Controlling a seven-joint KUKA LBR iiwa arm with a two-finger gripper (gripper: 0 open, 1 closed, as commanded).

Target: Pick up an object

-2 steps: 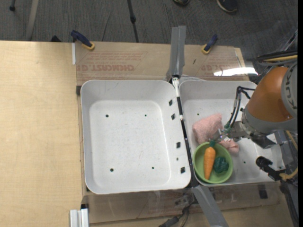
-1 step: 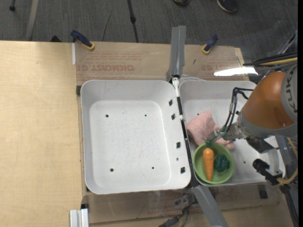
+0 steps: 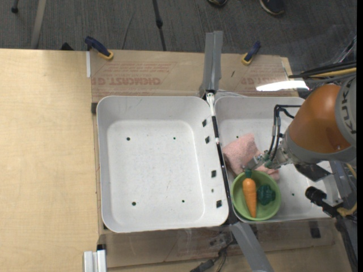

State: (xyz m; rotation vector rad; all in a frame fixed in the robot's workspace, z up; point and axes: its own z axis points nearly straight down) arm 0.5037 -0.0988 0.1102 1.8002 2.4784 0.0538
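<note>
Arm: the grey arm (image 3: 326, 123) with the orange band comes in from the right side and bends down over the right bin.

Claw: the claw (image 3: 266, 160) is low in the right bin, at the right edge of the pink cloth and just above the rim of the green bowl. It is small and partly covered by the wrist, so I cannot tell how it is set or if anything is in it.

Right bin: the white right bin (image 3: 295, 200) carries all the objects, in its left half near the divider.

Pink cloth: a folded pink cloth (image 3: 239, 151) lies on the bin floor, just beside the divider; its lower right corner seems to touch the claw.

Green bowl: a round green bowl (image 3: 238, 204) stands in the front left corner of the right bin, just below the cloth.

Carrot: an orange toy carrot (image 3: 250, 195) lies inside the bowl, with its green top pointing to the back.

Green item: a small dark green object (image 3: 266, 195), maybe a toy vegetable, lies in the bowl beside the carrot, on its right.

Left bin: the white left bin (image 3: 153, 163) touches the right bin along the middle.

Tabletop: the pale wooden tabletop (image 3: 45, 152) extends to the left of the bins.

Clamps: two blue and yellow clamps (image 3: 99, 47) hold the cardboard sheet (image 3: 136, 75) behind the bins.
</note>
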